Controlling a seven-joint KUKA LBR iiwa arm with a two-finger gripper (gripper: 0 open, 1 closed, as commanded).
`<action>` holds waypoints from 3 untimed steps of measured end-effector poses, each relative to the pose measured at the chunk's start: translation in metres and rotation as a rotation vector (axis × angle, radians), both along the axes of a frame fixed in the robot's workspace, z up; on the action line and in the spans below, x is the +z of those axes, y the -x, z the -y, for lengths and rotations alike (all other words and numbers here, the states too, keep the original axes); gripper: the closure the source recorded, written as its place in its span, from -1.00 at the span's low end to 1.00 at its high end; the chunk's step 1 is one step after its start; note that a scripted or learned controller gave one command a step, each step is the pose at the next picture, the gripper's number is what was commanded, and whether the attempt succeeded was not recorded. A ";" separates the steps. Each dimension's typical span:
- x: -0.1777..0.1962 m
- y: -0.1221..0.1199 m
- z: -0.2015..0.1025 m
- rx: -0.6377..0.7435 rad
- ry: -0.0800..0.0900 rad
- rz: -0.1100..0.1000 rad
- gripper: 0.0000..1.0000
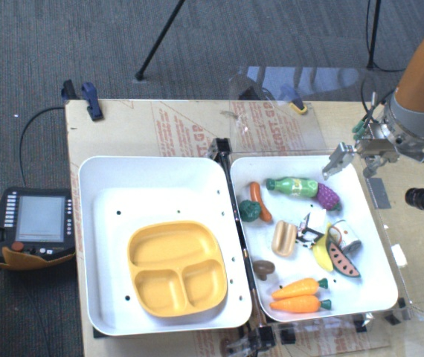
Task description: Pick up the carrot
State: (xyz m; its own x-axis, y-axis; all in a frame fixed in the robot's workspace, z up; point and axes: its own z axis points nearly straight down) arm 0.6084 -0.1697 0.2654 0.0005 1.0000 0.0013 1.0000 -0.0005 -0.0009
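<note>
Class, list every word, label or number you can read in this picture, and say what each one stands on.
Red lettering on the cardboard sheet under the bins: printed, seen reversed, too blurred to read.
Label on the green bottle: too small to read.
Label on the can: too small.
Pendant screen: unreadable.

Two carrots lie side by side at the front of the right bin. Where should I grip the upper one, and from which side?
Probably grip the upper carrot across its thick middle, coming straight down from above. It lies flat and nearly touches the lower carrot, so set one finger in that narrow seam. The gripper is at the bin's far corner.
</note>
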 end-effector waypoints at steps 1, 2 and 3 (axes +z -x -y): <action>-0.042 0.066 -0.028 0.138 -0.003 -0.008 -1.00; -0.148 0.112 -0.024 0.398 -0.005 -0.008 -1.00; -0.180 0.133 -0.016 0.092 -0.004 -0.005 -1.00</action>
